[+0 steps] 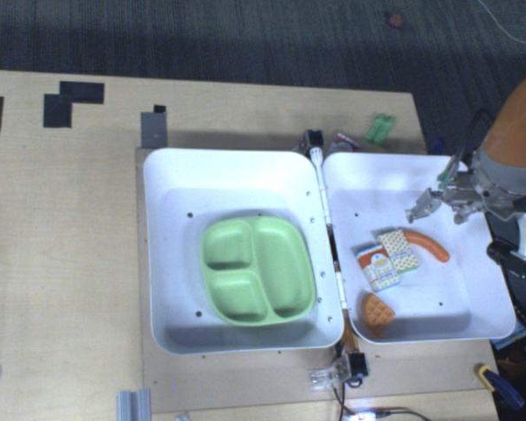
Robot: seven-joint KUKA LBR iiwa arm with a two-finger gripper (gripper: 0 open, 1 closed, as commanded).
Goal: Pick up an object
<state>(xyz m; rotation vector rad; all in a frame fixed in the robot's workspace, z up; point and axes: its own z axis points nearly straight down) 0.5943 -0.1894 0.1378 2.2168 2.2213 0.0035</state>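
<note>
As the arm (pixel 517 147) reaches in low over the right bin (pixel 491 323), its hand (pixel 434 202) hangs spread and empty above the sausage (pixel 428 246).

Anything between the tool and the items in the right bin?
Nothing visible. The tool hovers over the right bin, just up and right of the orange sausage. The small carton and waffle piece lie farther on, past the sausage, with bare bin floor around them.

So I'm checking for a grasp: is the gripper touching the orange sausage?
Apart. The camera view shows bare white bin floor between the gripper and the orange sausage.
</note>
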